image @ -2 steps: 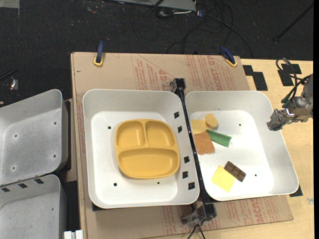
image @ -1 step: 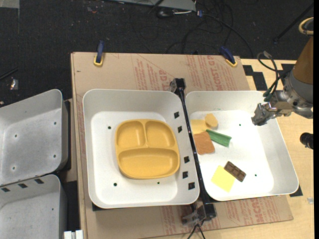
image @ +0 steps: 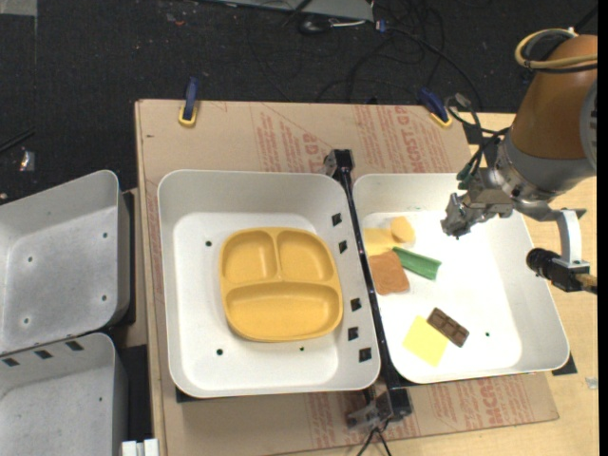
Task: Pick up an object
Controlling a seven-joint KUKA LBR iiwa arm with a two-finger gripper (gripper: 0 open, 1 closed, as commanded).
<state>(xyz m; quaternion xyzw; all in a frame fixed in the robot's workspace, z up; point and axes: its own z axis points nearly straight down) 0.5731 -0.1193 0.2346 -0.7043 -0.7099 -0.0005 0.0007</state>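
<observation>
Lying across the middle, largest of all: a brown cardboard-covered table (image: 247,131) carrying two shallow white plastic bins side by side. Sitting in the left white bin (image: 180,283): a yellow plastic plate with three compartments (image: 281,284). Holding a loose cluster of small things toward its left side: the right white bin (image: 513,283).

Reaching in from the right over that bin's far part: the grey arm with an orange band (image: 556,103), its dark two-finger jaws (image: 457,224) hanging above bare bin floor, apart from the cluster. Impossible to tell how far open, or whether gripping anything.

Resting beside the divider: a pale yellow block (image: 391,235), touching an orange-brown spongy square (image: 389,274) just nearer. Lying tilted to their right: a green flat stick (image: 417,261). Nearer still: a yellow flat square (image: 425,341), with a small brown chocolate-like bar (image: 447,327) overlapping its far right corner.
</observation>
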